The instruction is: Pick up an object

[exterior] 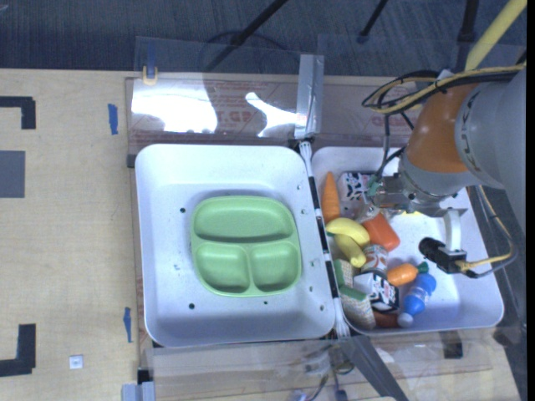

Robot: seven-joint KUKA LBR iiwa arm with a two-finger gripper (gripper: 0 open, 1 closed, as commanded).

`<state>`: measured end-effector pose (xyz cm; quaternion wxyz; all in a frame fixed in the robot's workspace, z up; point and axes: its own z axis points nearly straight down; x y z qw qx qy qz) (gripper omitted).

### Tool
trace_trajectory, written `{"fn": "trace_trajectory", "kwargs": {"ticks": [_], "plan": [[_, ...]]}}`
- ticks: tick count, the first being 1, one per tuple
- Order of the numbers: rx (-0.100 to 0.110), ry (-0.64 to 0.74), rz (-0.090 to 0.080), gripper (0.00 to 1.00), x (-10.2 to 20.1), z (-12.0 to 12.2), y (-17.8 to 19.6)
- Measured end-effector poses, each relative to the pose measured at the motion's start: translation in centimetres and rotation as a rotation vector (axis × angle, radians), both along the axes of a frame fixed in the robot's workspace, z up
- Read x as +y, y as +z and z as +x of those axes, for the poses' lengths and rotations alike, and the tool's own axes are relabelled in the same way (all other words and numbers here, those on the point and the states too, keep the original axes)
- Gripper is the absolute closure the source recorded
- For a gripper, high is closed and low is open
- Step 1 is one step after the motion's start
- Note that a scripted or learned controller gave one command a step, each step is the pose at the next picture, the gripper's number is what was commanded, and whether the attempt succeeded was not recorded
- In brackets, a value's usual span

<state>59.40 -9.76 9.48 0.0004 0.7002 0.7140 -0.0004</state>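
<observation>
The right bin (476,307) holds a heap of small objects along its left side: a long orange carrot (331,196), a yellow banana (349,236), a red-orange block (382,232), a small orange vegetable (401,273), a blue bottle (417,295) and black-and-white patterned pieces (358,184) (378,291). My gripper (379,197) is low over the heap's upper part, just right of the upper patterned piece and above the red-orange block. The grey wrist with its orange band (439,136) hides its upper part.
The left bin (159,224) holds a green divided plate (247,243). A black cable plug (439,253) hangs over the right bin's right half, where white floor shows. A clear panel (217,107) stands behind the bins.
</observation>
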Motion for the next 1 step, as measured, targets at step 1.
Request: {"fn": "trace_trajectory", "kwargs": {"ticks": [1], "plan": [[0.004, 0.217, 0.001, 1.0, -0.07, -4.09, 11.15]]}}
